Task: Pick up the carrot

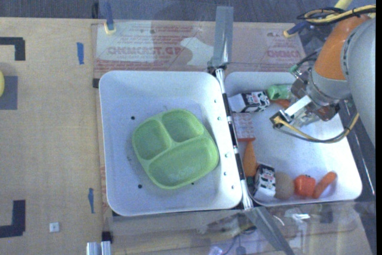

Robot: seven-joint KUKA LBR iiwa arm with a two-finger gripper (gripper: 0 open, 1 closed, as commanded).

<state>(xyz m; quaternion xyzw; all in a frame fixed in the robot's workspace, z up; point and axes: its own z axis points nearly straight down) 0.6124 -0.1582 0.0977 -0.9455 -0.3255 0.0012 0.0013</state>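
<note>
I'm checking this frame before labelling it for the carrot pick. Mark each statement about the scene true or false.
1. The green divided plate lies in the left bin. True.
2. The carrot lies on the green plate. False: it lies in the right bin, along its left wall.
3. The gripper is over the right bin. True.
4. The gripper is touching the carrot. False: it is up near the bin's back, well apart from the carrot.
5. An orange-red toy sits near the front edge of the right bin. True.
</note>
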